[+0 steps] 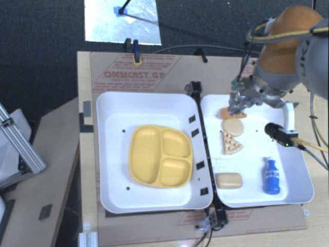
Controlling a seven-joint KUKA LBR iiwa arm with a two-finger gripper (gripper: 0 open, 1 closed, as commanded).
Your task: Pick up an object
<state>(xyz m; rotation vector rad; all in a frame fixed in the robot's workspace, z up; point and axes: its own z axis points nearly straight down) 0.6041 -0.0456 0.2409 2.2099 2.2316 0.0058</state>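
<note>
My gripper [236, 106] hangs low over the back of the right bin [298, 161], right above an orange piece [234, 115] that touches a round tan cookie-like piece [233, 126]. Just in front of those lies a pizza slice toy [231, 143]. A beige block [229, 180] rests near the bin's front left, and a blue bottle [271, 176] lies at the front right. Nothing shows between the gripper and the bin's items that I can make out as held.
The left bin [110, 138] holds a yellow divided plate [160, 156]. A black divider strip [201, 143] runs between the bins. A black cylinder with a green light [277, 133] sticks out from the arm over the right bin. Cables trail off right.
</note>
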